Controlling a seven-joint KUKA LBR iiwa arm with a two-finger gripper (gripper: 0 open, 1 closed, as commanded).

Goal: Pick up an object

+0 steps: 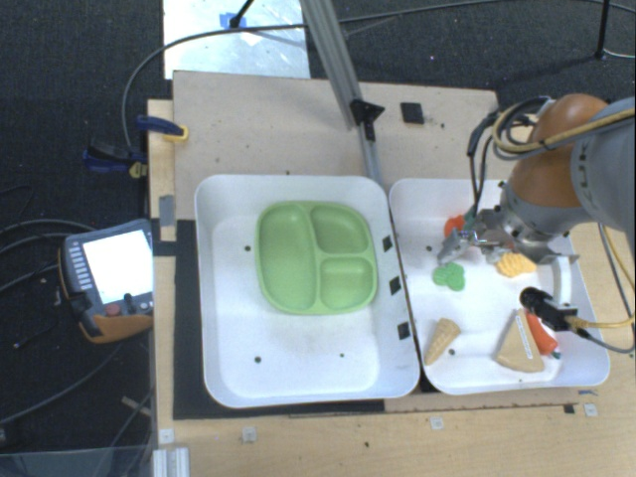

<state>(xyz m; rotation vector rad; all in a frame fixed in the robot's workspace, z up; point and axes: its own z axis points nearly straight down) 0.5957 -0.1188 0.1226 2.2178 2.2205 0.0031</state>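
Observation:
My gripper [459, 242] hangs over the upper left part of the right bin [596, 371], reaching in from the right under the grey and orange wrist. A small green broccoli-like piece [450, 277] lies just below it. A red-orange piece [454, 225] shows right at the gripper's upper edge. A yellow ridged piece [516, 264] lies just to the right, partly under the wrist. Further toward the front lie an ice cream cone [441, 339], a tan sandwich wedge [518, 346] and an orange carrot-like piece [544, 335].
The left bin [224, 356] holds a green divided plate [316, 256]. A grey pole [336, 48] slants down to the gap between the bins. Cables loop around the wrist at the right. A handheld pendant [109, 276] lies off the bench at the left.

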